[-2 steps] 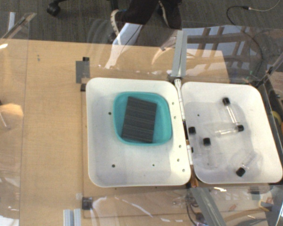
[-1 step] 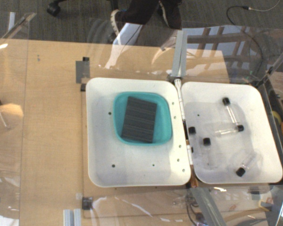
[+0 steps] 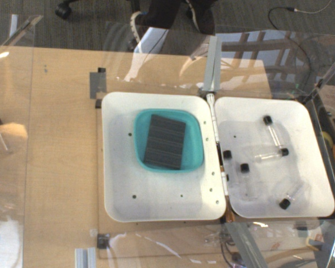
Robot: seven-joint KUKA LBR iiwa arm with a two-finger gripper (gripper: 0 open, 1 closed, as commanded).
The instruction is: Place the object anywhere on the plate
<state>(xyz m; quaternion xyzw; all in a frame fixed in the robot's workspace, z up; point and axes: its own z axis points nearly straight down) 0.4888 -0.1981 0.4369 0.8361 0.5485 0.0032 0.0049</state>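
Block [image 3: 165,142], dark grey and ribbed, is the object of the task, and it lies flat on the plate, well inside the rim with its long side running away from the viewer. Taking the scene from largest to smallest: the bench [image 3: 50,149] is pale wood and carries two shallow white bins side by side. The left bin [image 3: 156,197] holds the plate [image 3: 196,144], a teal dish with rounded corners set in the bin's far half; teal shows on every side of the block, so no edge of the block overhangs. The right bin [image 3: 312,127] holds several clear tubes [image 3: 274,135] lying loose and well apart from one another, each closed by a small black cap [image 3: 284,204], with two further black caps [image 3: 244,167] near the bin's left wall. Whether the gripper is spread or pressed together cannot be told from this position. Judged from the layout, the placing step appears complete: the block rests on the plate and nothing is touching it. What remains is likely confirmation only. If a next move is called for, it requires that the arm keep away from the left bin, since a low pass over the plate could push the block towards the rim. The block's flat, broad base suggests it will stay put unless struck.
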